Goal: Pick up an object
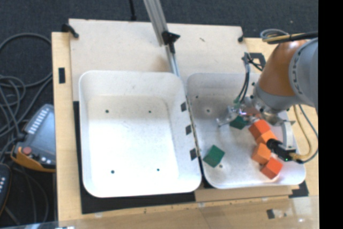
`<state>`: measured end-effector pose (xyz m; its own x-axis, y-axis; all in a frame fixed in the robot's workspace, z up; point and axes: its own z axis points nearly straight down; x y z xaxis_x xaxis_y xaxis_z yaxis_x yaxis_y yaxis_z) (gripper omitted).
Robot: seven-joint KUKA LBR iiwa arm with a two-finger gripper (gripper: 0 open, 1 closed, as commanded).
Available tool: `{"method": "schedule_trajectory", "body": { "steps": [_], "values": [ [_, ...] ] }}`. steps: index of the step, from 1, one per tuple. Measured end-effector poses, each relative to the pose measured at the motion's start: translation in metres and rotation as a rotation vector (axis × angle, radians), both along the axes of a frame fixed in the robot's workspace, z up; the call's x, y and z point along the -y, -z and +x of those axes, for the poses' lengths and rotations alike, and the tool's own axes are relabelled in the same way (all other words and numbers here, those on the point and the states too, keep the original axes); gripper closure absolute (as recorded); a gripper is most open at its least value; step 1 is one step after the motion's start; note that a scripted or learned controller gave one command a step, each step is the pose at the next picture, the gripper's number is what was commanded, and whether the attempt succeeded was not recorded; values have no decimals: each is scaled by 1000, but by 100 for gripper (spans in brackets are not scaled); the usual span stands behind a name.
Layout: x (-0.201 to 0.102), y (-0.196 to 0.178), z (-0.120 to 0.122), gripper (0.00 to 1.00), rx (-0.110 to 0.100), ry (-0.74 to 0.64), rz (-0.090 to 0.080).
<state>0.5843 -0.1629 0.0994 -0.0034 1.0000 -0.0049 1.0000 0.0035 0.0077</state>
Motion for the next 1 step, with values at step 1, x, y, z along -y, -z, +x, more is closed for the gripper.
{"method": "schedule_trajectory", "body": {
  "steps": [1],
  "values": [
    [-13, 2, 53, 0, -2, -1, 3]
  ]
}}
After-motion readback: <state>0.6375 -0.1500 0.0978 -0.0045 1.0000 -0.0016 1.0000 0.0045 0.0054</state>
